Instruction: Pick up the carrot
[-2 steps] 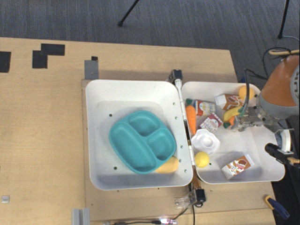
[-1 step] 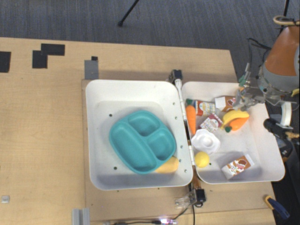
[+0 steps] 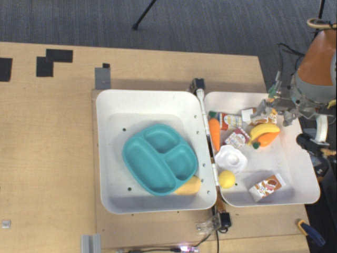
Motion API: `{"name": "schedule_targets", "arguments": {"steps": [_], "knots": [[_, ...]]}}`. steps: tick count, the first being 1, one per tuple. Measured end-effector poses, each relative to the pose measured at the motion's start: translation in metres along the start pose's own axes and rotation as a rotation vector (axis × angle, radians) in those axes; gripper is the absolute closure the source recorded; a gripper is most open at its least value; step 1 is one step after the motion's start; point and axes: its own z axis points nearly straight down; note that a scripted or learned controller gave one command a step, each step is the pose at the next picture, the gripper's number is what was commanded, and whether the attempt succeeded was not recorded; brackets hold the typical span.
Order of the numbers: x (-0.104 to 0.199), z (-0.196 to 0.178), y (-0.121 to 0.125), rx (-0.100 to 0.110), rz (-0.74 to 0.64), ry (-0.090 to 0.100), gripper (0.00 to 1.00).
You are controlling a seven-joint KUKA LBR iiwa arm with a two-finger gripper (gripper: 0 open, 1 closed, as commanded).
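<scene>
— Two white bins on a wooden desk (image 3: 47, 141), side by side, seen from above. What lies nearest?

— In the left bin (image 3: 105, 157), a teal divided plate (image 3: 159, 158) with a yellow piece of toy food (image 3: 188, 186) tucked against its near right edge. In the right bin (image 3: 310, 186), closest to the viewer, a small printed carton (image 3: 266, 187) lies on its side. A yellow lemon (image 3: 226, 179) sits to its left, near the wall between the bins.

— And further in?

— A white cup (image 3: 230, 158) sits just behind the lemon. Beyond it lie two printed packets, one red and white (image 3: 238, 137), one further back (image 3: 230, 121). To their right, a banana (image 3: 263, 129) rests on a stubby orange piece with a green end (image 3: 267, 139).

— Where is the carrot?

— The carrot (image 3: 213, 134) lies along the right bin's left wall, green top pointing away from the viewer, just left of the packets and well apart from the arm.

— And the arm?

— It reaches in from the right, grey with an orange band (image 3: 318, 57). Its tool (image 3: 271, 108) hangs over the far part of the right bin, just behind the banana. Whether it is released or clenched, I cannot tell, and nothing is visibly gripped in it.
</scene>
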Motion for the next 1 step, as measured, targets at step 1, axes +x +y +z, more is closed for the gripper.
{"name": "schedule_targets", "arguments": {"steps": [1], "knots": [[-0.0199, 0.1053, -0.0207, 0.000, 0.066, 0.000, 0.00]]}}
